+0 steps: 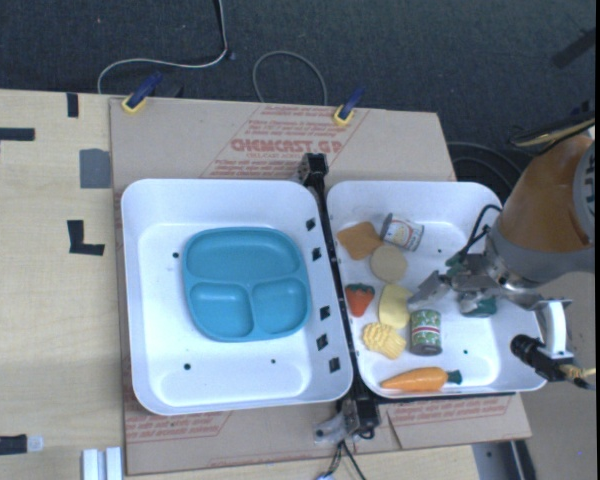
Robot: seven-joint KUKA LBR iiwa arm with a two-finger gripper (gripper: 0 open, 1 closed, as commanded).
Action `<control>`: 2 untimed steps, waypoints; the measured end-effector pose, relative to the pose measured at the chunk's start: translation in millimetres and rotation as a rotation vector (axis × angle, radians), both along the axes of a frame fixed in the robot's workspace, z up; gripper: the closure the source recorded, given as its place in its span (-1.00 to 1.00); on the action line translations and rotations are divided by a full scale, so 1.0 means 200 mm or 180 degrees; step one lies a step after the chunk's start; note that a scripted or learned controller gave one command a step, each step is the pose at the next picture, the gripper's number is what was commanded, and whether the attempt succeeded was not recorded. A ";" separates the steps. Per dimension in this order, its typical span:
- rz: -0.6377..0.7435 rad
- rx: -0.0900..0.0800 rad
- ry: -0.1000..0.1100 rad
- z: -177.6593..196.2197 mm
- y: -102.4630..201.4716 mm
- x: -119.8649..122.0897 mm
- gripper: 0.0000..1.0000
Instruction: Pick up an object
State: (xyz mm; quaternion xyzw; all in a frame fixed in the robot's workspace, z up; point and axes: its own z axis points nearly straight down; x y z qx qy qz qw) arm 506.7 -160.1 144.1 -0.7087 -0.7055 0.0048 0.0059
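Blue plastic divided plate (246, 294), one, is seen centre-left; seven toy foods, including one orange carrot (416, 378), lie centre-right. The gripper (450, 286) state cannot be told.

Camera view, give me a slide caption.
Gripper hovers beside toy food in the right bin; blue plate fills the left.

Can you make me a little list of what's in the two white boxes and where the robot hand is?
left bin: blue divided plate
right bin: carrot, green can, white can on its side, strawberry, corn, other toy food
gripper: over the right bin, just right of the green can
held: nothing seen
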 end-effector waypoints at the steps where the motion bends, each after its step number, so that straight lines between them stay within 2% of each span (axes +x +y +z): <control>1: 0.0001 -0.0014 -0.0106 -0.28 0.15 -0.09 -1.00; 2: 0.0038 -0.0003 -0.0070 -0.20 0.33 0.33 -1.00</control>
